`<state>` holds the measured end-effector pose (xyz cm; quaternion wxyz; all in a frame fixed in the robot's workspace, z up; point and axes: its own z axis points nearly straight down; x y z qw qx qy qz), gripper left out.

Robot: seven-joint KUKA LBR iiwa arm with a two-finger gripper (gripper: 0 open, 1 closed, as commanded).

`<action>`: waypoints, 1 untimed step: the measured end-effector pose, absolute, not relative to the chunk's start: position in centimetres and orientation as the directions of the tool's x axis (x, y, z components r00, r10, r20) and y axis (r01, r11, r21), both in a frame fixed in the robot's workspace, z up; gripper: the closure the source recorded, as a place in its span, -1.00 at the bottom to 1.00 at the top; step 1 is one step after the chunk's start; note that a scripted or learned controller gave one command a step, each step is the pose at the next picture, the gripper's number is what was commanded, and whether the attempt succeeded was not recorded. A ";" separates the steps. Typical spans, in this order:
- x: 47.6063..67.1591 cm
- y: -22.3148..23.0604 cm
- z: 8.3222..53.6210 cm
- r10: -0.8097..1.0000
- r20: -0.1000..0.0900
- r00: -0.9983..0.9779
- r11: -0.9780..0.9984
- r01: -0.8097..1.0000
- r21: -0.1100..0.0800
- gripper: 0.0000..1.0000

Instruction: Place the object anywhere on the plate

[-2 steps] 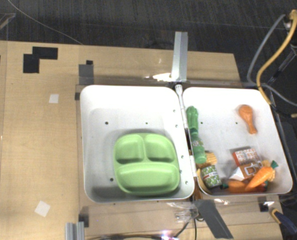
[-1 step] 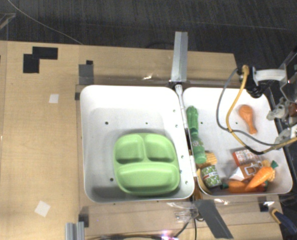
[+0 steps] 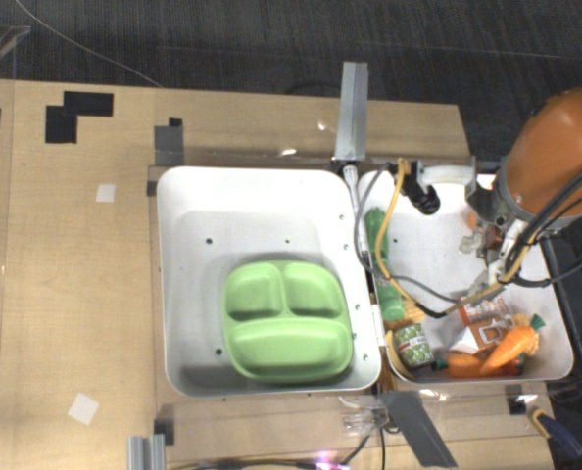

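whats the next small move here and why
Probably lower the claw toward the orange carrot toy at the near end of the right bin and try a grasp. The green plate in the left bin has nothing on it, and the toys lie clustered below the arm.

Green plate in left bin — arm over right

Arm: rounded orange band, glossy, above a grey wrist section. Dark cables run alongside the wrist. Gripper: small pale metal parts, detail blurred.
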<state>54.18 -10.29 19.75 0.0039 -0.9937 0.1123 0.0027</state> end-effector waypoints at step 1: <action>54.4 -10.5 21.1 -0.231 0.002 0.973 -0.973 -0.231 -0.008 1.00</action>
